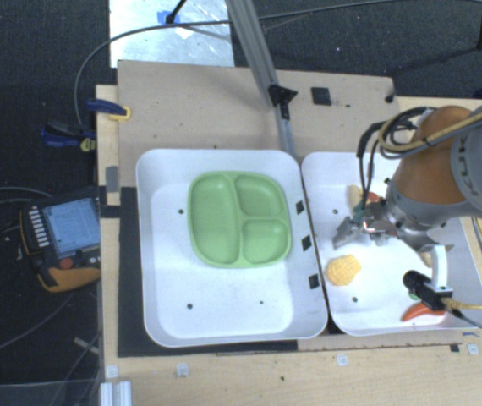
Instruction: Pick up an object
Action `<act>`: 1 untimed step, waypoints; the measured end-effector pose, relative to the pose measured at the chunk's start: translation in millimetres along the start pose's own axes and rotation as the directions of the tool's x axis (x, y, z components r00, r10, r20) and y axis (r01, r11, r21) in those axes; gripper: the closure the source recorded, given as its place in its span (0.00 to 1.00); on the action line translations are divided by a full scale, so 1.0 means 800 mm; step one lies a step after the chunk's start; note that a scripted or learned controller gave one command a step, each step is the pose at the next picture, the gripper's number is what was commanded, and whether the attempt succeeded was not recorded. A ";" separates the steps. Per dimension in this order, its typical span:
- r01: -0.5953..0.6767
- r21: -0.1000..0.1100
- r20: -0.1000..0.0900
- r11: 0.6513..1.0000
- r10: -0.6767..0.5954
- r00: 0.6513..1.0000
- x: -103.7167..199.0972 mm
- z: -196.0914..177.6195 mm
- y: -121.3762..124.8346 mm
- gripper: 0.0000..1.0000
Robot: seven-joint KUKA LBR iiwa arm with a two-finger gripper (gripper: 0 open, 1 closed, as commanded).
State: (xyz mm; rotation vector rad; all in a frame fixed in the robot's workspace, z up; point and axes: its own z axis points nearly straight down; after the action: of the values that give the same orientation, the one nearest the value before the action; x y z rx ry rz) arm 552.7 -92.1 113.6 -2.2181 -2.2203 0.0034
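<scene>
Gripper [348,231] low in the right bin [376,315], nothing lifted yet.

From the overhead camera, I cannot tell how it is set. One yellow lump [343,268] lies just below it on the bin floor, and one red piece [420,314] sits near the bin's lower edge, both still to be picked. Two bins stand on the desk [224,100]; the left bin [165,311] holds one green divided plate [239,218].
</scene>
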 end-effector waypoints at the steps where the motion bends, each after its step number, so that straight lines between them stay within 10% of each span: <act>1: 0.000 -0.006 0.000 1.000 0.000 1.000 0.000 -0.018 0.002 1.00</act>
State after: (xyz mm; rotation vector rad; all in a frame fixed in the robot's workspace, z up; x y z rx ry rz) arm 554.2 -92.3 127.9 -2.2214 -2.2237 -0.0032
